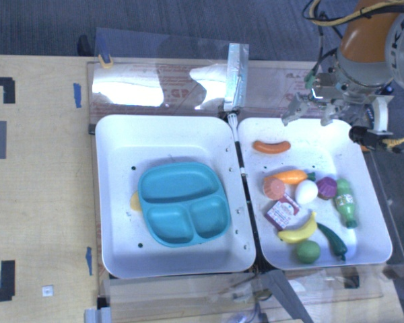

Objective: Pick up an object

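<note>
While the pincer hangs spread and unladen, the red packet (label unreadable) lies beside the banana.

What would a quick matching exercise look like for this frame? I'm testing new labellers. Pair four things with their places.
Things:
1. blue tray
2. sausage
3. lime
4. gripper

Places:
A. near edge of the right bin
B. above the right bin's far rim
C. left bin
D. far part of the right bin, apart from the pile

Pairs: 1-C, 2-D, 3-A, 4-B
</note>
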Robot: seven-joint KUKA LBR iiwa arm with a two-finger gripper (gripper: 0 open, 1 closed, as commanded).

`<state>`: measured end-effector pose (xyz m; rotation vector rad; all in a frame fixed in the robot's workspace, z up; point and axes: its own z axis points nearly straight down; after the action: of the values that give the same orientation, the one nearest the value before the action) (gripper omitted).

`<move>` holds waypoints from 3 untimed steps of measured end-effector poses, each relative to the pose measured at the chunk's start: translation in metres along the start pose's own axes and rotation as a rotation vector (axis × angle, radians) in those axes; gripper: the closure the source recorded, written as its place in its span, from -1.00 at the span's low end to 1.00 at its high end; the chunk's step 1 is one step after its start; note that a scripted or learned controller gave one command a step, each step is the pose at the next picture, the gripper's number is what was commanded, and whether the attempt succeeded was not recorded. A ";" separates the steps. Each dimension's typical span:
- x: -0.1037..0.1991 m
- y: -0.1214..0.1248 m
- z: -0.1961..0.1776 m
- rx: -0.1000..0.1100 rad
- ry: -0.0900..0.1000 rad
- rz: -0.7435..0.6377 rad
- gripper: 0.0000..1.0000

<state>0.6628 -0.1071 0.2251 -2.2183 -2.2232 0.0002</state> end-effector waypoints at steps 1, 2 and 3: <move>-0.028 -0.064 0.133 0.000 -0.001 -0.020 -1.00; -0.100 -0.092 0.136 -0.008 0.008 -0.044 -1.00; -0.025 -0.151 0.135 0.000 0.002 -0.167 -1.00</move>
<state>0.5121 -0.1321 0.0897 -2.0250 -2.3993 -0.0024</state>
